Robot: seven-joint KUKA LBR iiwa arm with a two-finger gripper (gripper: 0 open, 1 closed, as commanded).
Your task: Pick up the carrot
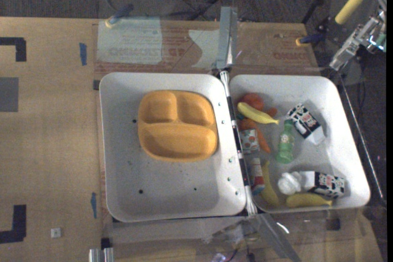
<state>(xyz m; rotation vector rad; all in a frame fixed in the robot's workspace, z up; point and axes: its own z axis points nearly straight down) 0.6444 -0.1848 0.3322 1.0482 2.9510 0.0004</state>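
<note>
i saw the carrot (264, 140) in the right bin (344, 126), near its left wall, below the banana (256, 113) and just left of the green bottle (285, 145). the gripper (349, 50) hung past the bin's upper right corner, over the desk (49, 132); i couldn't tell its state.

The robot's grey metal two-finger gripper (355, 46) sits at the upper right of the frame, hanging near the right edge and above the top right corner of the picture's white area. It slants from upper right down to lower left, its pale tip lowest. Whether its tip is spread or closed is too small and blurred to tell.
</note>
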